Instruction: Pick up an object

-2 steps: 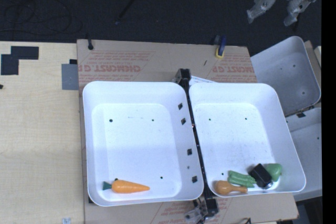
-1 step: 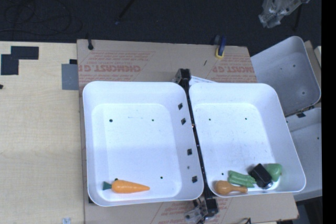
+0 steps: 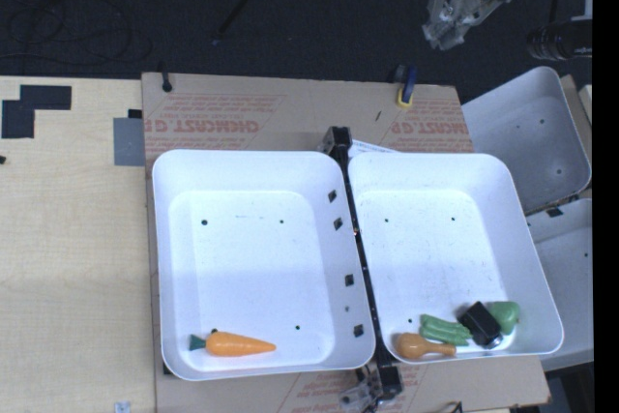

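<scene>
My fingers (image 3: 450, 32) hang high over the far edge of the bench (image 3: 68, 227), beyond the right bin (image 3: 513, 179) and clear of it; from this angle I cannot tell whether they are spread or pressed together, and nothing shows between them.

Everything I could take lies well away from me, toward the near side. Closest in line is the cluster in the right bin's near corner, almost straight below and toward the camera from my fingers: a green pod (image 3: 445, 329), a black block (image 3: 480, 323) lying partly over it, a green lump (image 3: 505, 312) just beyond the block, and a tan pear-shaped piece (image 3: 423, 346) touching the pod's end. The orange carrot (image 3: 237, 344) lies alone in the left bin (image 3: 169, 208), far off to the side, its long axis running along the near wall.

I judge the carrot the cleaner pick, though the farther one.
</scene>
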`<state>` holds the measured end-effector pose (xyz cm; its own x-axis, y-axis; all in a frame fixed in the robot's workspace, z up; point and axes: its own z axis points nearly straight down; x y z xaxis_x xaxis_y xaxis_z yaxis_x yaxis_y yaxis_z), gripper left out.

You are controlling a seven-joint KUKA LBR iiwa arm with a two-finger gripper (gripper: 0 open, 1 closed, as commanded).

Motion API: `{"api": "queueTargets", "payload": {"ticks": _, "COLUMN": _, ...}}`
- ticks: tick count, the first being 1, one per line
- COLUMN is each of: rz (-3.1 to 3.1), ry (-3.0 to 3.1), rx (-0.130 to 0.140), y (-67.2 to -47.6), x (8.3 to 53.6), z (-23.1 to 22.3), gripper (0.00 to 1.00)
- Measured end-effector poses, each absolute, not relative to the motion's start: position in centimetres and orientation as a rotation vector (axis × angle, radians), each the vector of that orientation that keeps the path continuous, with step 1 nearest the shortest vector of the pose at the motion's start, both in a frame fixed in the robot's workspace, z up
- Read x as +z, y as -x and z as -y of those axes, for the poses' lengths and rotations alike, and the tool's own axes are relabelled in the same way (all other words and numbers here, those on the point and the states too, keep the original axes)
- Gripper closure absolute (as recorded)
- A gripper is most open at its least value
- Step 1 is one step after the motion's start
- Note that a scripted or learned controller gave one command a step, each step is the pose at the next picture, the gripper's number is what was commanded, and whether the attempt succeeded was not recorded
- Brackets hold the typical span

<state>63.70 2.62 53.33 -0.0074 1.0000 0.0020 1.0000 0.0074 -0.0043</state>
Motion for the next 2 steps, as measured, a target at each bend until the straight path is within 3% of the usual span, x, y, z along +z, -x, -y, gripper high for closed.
{"api": "queueTargets", "payload": {"ticks": 1, "rz": 2.234, "ry": 2.2, "rx": 0.003, "y": -59.3, "x": 53.7, "z": -15.0, "gripper": 1.0}}
{"api": "queueTargets", "payload": {"ticks": 2, "rz": 2.23, "ry": 2.207, "rx": 0.004, "y": -60.5, "x": 53.6, "z": -24.9, "gripper": 1.0}}
